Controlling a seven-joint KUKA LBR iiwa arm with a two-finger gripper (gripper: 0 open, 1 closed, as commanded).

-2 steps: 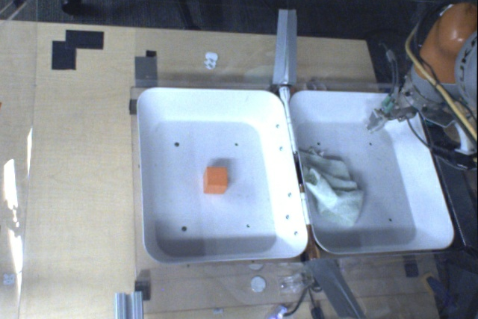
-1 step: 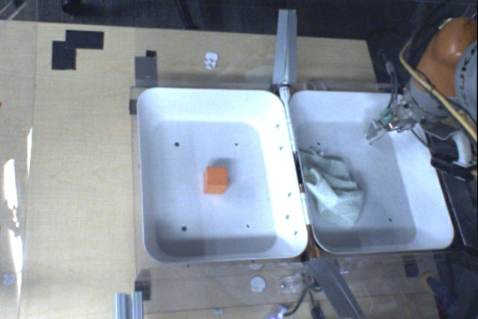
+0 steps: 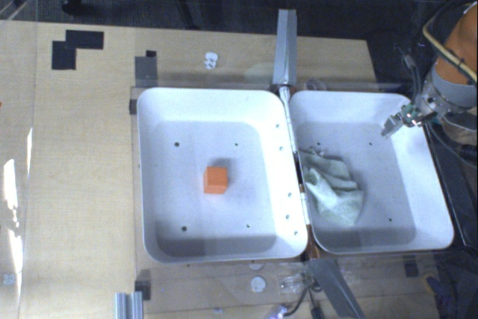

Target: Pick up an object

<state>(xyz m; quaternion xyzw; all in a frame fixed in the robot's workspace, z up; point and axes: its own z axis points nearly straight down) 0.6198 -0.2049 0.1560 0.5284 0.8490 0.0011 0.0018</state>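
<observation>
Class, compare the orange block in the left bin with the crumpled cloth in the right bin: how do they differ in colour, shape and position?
The orange block is bright orange; the cloth is pale, whitish-green.
The block is a compact cube with flat faces; the cloth is a loose, crumpled heap with folds and spreads wider.
The block sits near the middle of the left bin; the cloth lies against the left side of the right bin.
Both rest on a bin floor, apart from the gripper.

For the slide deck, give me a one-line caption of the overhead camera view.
Small orange cube in the left white bin, crumpled pale cloth in the right white bin, pincer at its far-right edge.
</observation>
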